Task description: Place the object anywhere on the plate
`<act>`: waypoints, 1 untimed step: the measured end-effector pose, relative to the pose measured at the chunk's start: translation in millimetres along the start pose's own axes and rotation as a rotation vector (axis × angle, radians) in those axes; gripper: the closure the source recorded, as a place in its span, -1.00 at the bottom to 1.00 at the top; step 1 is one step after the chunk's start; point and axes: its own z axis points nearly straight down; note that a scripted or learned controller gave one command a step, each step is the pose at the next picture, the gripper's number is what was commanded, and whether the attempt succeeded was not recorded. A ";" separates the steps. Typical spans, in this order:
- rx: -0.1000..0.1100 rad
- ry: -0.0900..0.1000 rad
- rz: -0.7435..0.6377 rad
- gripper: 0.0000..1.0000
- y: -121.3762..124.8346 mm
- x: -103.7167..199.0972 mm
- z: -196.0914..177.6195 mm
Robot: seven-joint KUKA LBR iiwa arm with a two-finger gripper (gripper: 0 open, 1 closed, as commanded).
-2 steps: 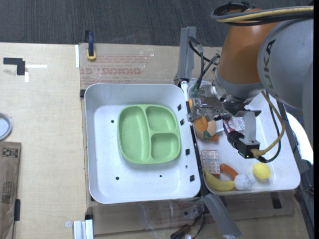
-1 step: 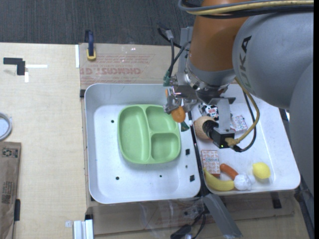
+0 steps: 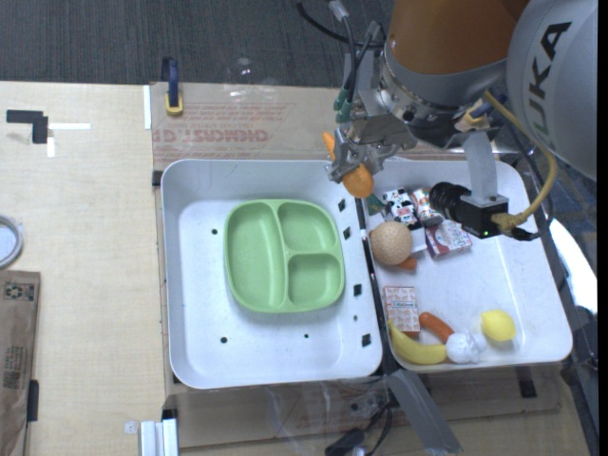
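Note:
A green plate (image 3: 284, 255) with three compartments lies in the left white bin (image 3: 190, 350). My gripper (image 3: 354, 171) hangs over the divide between the two bins, just past the plate's upper right corner. Between its fingers sits a small orange object (image 3: 359, 181), held above the bin rim. The grey arm with its orange band reaches in from the upper right.
The right bin (image 3: 532, 283) holds a tan ball (image 3: 390, 243), a banana (image 3: 416, 348), a lemon (image 3: 498, 326), a white ball (image 3: 463, 348), a carrot (image 3: 437, 326), small packets (image 3: 402, 308) and a cow-patterned toy (image 3: 403, 204). A black camera unit (image 3: 465, 207) juts over it.

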 end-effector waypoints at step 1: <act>0.000 0.000 0.000 -1.00 0.1 0.0 0.1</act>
